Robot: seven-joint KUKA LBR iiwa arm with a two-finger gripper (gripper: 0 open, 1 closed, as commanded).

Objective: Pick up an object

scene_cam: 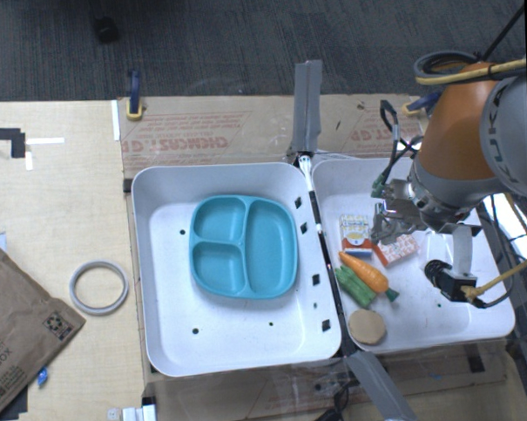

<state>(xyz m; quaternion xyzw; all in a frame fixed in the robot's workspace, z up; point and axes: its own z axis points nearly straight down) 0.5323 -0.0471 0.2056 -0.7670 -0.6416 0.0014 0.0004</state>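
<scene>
Tool (388, 228) hangs low inside the right bin (486, 318), at its middle; the grey arm (470, 144) with orange band covers the bin's far right part. Whether the tool is apart or together: cannot tell, wrist blocks the view.

Nearest to the tool, a red-and-white packet (399, 249) lies right under it, partly hidden, contact not readable. Just to the tool's left: a small printed card (354, 228). Below-left of the tool: toy carrot (367, 271) lying across a green vegetable (357, 286). Further toward the near rim: a round tan disc (368, 326).

Well left of the tool, the left bin (162, 279) holds a blue divided plate (245, 247). Farthest left, on the desk (45, 206): a grey tape ring (98, 286) and a brown cardboard box (20, 334).
</scene>
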